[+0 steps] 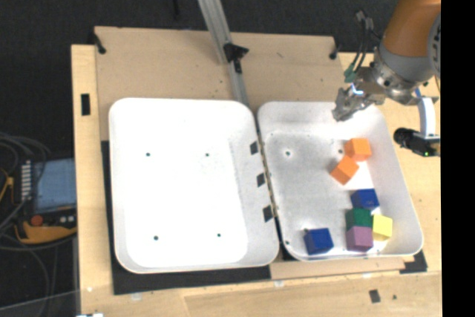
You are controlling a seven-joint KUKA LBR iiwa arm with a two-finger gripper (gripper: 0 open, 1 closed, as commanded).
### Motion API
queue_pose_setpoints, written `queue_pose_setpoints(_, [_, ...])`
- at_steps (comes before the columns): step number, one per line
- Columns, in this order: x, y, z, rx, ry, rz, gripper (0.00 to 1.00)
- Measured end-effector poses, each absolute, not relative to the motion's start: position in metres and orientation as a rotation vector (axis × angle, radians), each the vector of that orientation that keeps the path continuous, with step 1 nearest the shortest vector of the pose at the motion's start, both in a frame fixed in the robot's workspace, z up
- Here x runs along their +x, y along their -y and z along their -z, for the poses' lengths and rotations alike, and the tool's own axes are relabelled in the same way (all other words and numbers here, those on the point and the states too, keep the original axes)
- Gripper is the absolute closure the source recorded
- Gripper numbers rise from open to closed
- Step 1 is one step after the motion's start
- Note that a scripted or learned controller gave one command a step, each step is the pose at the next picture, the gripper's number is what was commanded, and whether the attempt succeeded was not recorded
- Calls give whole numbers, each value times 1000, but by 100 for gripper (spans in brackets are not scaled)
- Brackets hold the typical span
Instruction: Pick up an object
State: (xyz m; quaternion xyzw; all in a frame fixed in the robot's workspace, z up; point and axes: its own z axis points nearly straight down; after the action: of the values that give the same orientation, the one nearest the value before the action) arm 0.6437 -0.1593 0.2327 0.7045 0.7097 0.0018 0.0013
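Bright, even light from above; the white bins [185,182] glare nearly featureless. Surroundings beyond the bench [171,63] fall dark. The picture is slightly soft and grainy.

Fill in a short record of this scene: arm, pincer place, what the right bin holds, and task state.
arm: grey and orange, reaching in from the right
pincer: over the right bin's far edge
right bin holds: two orange blocks, two blue blocks, green, yellow, purple
task state: nothing seen picked up
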Motion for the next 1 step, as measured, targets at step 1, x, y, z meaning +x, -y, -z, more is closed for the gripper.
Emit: queue_pose_setpoints(1, [651, 102, -244, 2210, -2229, -6, 100])
